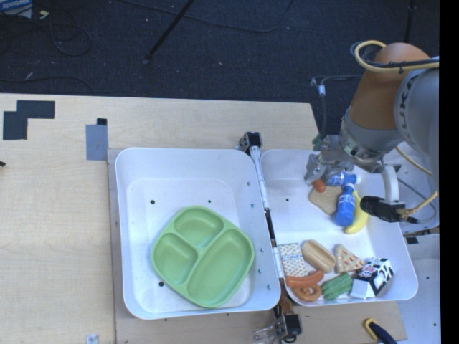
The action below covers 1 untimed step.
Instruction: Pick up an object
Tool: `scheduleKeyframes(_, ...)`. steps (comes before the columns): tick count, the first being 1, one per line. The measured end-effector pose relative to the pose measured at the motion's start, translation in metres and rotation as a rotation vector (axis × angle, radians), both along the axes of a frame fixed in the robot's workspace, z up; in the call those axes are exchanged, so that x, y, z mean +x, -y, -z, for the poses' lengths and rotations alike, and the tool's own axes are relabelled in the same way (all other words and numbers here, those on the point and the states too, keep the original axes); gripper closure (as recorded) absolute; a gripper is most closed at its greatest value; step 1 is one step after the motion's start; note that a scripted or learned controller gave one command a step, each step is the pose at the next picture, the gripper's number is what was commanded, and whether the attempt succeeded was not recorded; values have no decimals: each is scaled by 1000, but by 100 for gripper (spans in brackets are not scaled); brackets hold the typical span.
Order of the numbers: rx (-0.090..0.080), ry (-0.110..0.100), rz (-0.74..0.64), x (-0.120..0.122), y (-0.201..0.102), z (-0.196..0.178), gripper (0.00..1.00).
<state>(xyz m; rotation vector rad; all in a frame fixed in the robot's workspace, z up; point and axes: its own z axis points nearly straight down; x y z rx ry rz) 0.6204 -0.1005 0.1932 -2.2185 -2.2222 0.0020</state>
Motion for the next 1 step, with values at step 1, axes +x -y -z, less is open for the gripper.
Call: scheduleKeyframes(1,0,-1,2,-89,31,-84,100)
